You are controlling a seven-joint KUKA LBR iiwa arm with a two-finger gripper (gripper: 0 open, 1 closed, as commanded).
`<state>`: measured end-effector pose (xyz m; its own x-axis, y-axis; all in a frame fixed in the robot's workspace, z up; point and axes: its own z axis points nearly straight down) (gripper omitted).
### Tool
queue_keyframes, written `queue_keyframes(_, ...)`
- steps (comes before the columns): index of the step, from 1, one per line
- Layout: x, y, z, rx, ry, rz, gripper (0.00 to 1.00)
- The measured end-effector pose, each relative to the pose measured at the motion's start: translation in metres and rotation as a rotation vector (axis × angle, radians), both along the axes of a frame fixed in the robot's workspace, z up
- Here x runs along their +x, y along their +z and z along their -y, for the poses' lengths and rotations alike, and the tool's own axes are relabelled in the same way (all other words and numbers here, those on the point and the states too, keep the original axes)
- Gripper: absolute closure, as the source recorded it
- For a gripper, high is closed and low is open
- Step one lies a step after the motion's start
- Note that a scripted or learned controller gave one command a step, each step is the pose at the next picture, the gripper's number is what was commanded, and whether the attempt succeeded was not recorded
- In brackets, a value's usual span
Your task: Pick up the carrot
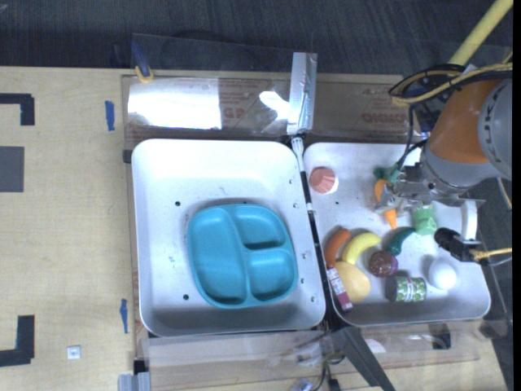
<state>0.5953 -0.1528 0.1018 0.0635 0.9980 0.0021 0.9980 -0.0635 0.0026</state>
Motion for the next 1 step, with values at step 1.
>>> queue_keyframes(1, 0.0243, 0.1268, -0.0811, -0.001, 0.085, 0.007, 1.0)
